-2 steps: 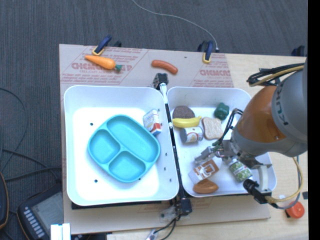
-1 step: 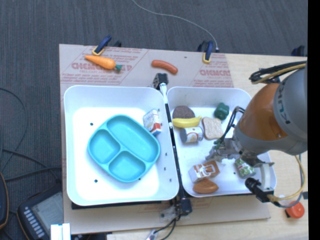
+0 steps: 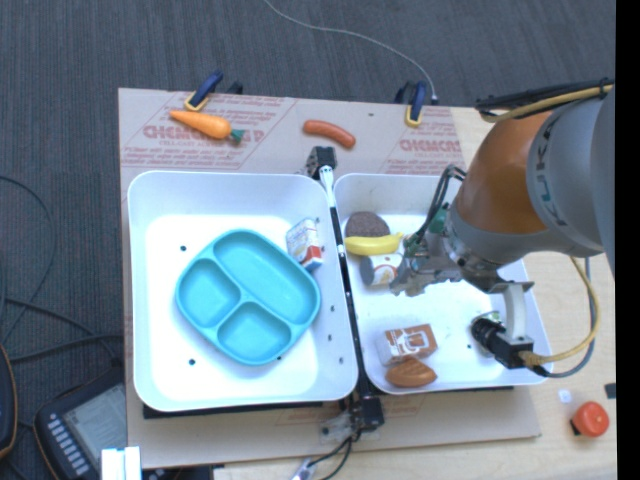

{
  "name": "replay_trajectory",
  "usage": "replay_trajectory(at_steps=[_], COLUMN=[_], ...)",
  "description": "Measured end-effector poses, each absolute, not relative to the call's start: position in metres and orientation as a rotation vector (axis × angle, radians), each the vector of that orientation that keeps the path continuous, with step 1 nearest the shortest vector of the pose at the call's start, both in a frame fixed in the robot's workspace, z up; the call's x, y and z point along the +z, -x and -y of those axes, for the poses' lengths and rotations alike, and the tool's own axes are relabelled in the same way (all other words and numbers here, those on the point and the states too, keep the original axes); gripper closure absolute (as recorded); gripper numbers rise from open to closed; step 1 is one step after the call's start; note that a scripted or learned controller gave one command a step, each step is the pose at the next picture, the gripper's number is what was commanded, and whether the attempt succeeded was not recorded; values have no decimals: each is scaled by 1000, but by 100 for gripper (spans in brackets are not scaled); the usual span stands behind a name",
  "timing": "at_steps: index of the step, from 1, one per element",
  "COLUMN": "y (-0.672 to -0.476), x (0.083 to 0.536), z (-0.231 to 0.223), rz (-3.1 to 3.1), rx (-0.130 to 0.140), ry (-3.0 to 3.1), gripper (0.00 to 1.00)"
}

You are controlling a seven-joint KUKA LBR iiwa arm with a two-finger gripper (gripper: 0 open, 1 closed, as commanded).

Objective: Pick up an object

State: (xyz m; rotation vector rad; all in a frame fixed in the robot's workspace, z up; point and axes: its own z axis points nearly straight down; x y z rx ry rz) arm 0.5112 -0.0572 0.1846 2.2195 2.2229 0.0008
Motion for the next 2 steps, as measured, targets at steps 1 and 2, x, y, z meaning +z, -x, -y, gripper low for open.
replay_trajectory(at_steps=[1,2], y=[-511,-485], x=[184,87], z=[58,96], rz=[-2223,-2220], rx=[-1,4], ry=[-2220,-2220], gripper=[0,0])
